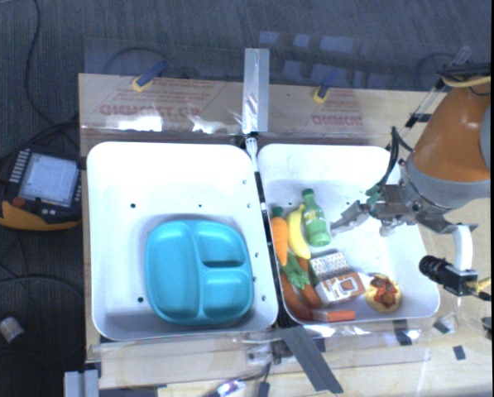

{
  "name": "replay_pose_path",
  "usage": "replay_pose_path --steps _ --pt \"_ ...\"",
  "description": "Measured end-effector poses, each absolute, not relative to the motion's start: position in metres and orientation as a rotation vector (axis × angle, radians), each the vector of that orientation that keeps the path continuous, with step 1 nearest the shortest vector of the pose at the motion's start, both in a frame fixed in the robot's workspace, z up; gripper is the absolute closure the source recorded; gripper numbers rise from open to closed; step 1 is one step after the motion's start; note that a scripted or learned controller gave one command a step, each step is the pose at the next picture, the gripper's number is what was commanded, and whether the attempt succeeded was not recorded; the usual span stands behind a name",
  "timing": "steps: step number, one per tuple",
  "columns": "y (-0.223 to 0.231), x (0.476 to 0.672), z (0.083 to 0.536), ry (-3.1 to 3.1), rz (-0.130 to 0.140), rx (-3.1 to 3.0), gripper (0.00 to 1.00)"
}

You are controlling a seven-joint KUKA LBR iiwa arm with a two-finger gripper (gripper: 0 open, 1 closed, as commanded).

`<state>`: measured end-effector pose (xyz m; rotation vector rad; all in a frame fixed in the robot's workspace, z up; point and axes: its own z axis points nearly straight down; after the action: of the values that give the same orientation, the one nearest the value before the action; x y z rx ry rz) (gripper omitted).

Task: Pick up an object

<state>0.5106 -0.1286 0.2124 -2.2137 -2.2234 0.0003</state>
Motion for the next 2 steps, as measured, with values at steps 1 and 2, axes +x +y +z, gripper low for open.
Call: replay_pose_path --steps 1,2 --pt "-0.143 0.534 0.312 -2.429 -0.003 -1.990 0.00" --pt "-0.095 0.549 0.243 -2.500 0.002 -1.897 0.00"
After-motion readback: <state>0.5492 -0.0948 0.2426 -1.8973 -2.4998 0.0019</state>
